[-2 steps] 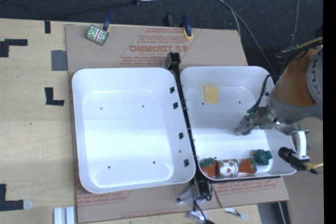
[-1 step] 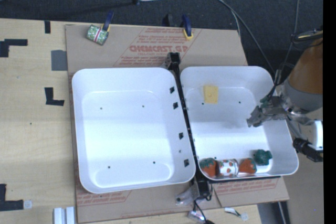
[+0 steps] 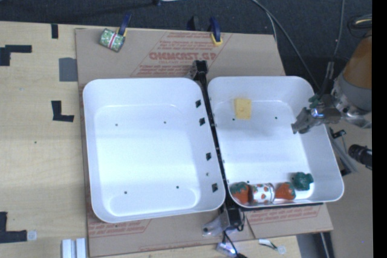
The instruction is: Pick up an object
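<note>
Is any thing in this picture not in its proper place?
One: a small green patterned block lies on the cardboard sheet behind the left bin, outside both bins. The other items sit in the right bin.

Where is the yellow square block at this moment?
The yellow square block lies alone in the right bin, near its far wall and closer to the divider between the bins than to the gripper.

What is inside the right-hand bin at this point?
The right bin holds a yellow block near its far wall and a row of small toys along its near wall. The claw covers part of its right edge.
</note>
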`<state>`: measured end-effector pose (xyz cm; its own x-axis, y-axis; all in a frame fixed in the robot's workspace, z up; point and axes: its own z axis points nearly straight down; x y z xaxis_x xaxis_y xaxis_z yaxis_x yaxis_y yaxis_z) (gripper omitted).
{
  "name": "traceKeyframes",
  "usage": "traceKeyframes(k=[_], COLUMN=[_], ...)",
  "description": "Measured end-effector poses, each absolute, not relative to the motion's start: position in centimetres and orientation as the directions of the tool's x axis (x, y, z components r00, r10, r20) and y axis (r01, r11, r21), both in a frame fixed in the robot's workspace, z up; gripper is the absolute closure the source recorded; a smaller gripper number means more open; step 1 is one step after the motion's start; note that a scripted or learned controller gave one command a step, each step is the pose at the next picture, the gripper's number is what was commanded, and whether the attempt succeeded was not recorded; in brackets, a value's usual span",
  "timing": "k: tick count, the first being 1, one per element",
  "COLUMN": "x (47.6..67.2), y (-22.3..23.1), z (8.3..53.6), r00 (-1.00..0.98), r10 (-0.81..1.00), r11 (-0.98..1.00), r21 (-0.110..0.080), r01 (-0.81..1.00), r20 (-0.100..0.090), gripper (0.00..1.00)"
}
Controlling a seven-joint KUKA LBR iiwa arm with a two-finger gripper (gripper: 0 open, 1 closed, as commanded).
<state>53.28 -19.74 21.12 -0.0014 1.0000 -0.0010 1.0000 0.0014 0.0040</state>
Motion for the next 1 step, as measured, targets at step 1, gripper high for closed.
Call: traceKeyframes(k=[1], x=[53.87], y=[-19.80], z=[25.44], r00=[-0.001], r10=[1.000], r11=[0.001], r21=[0.003], r01=[1.000], r20=[-0.001], gripper=[1.00])
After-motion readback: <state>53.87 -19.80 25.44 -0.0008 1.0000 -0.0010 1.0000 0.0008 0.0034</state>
